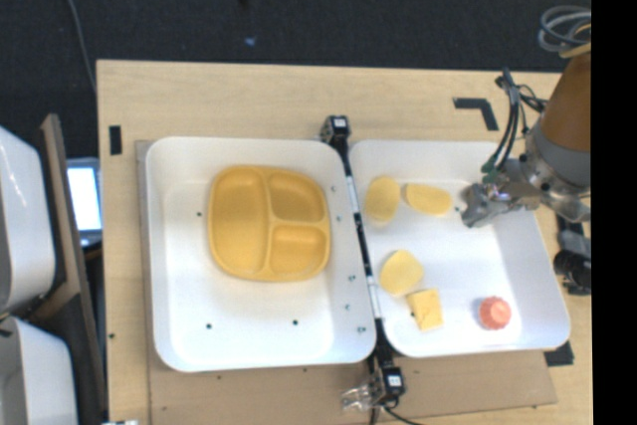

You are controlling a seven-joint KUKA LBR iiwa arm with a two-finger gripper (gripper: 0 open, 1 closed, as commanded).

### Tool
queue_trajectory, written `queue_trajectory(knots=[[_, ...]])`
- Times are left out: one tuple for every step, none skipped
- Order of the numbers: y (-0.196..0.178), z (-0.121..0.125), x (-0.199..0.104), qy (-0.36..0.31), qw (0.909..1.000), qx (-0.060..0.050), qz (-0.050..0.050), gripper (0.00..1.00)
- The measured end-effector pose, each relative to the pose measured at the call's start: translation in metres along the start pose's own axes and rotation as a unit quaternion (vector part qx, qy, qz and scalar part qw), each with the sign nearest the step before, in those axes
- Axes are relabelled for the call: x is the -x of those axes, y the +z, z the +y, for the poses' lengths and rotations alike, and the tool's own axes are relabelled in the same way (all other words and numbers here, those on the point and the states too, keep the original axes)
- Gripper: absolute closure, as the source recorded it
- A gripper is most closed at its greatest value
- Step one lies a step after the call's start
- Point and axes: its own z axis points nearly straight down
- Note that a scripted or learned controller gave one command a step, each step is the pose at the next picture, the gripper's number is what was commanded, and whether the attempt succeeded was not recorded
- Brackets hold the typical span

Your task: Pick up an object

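We see the end effector (pixel 480 207) low over the right bin (pixel 528 264), just beside a yellow chip (pixel 429 199). We cannot tell its opening. A yellow divided plate (pixel 269 222) sits in the left bin (pixel 179 314).

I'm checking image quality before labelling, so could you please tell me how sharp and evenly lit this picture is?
Camera view: soft overall, small edges slightly blurred; lighting even, both shallow white bins bright but not blown out; faint shadows under the yellow divided plastic plate and the pale yellow food pieces; the grey two-finger gripper is too blurred to read.
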Motion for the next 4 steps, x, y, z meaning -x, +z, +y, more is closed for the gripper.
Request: queue_trajectory(knots=[[-0.032, 0.001, 0.001, 0.0, 1.0, -0.001, 0.0, 1.0], [-0.011, 0.001, -0.05, -0.002, 1.0, -0.003, 0.001, 1.0], [0.006, -0.001, -0.097, -0.002, 1.0, -0.003, 0.001, 1.0], [0.001, -0.001, -0.146, -0.002, 1.0, -0.003, 0.001, 1.0]])
